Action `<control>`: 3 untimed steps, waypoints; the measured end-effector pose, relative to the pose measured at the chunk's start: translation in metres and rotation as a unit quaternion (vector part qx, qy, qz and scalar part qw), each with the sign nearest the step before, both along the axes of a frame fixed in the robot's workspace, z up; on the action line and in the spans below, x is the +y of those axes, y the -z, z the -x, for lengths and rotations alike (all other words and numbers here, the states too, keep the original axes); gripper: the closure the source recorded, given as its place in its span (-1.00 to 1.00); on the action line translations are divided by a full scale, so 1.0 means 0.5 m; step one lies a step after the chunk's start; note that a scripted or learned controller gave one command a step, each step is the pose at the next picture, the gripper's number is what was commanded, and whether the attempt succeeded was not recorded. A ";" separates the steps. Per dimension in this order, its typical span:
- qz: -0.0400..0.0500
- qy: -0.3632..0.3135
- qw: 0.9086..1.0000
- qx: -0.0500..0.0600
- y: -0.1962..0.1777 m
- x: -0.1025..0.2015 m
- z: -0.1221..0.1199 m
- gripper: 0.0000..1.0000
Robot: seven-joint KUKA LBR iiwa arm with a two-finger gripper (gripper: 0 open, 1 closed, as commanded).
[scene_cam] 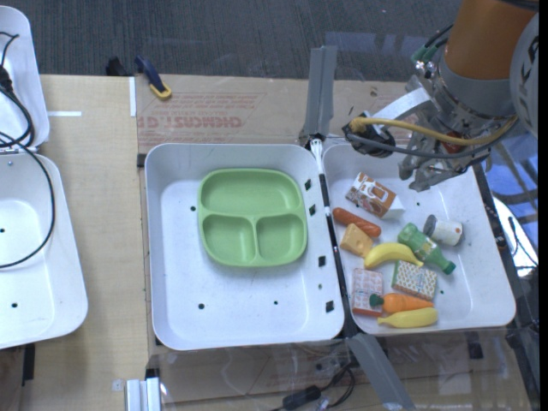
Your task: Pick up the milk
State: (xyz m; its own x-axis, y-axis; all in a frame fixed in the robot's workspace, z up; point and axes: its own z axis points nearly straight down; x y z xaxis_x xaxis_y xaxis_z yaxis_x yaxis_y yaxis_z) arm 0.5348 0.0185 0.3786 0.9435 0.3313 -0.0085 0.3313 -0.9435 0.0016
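Observation:
The milk (pixel 372 196), a small white and brown carton, lies on its side in the far left part of the right bin (pixel 479 204). My gripper (pixel 435 172) hangs over the far part of that bin, above and to the right of the carton, apart from it. Its two dark fingers stand open with nothing between them. A yellow cable (pixel 385 127) loops off the wrist above the carton.
Near the milk lie a sausage (pixel 356 222), a cheese wedge (pixel 355 241), a banana (pixel 390 253), a green bottle (pixel 425 247) and a small can (pixel 446 230); boxes and a carrot (pixel 408 302) sit nearer the front. The left bin (pixel 171 272) holds a green divided plate (pixel 253 217).

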 end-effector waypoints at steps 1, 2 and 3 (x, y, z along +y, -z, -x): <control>0.001 0.001 1.000 0.002 -0.016 -0.002 -0.001 1.00; -0.001 -0.074 0.997 0.000 0.117 -0.027 -0.020 1.00; -0.002 -0.099 0.995 0.000 0.155 -0.097 0.007 1.00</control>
State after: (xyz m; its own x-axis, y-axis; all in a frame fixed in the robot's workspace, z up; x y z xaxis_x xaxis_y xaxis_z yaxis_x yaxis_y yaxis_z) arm 0.5313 -0.0300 0.3012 0.8596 0.5109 -0.0063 0.5109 -0.8596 -0.0018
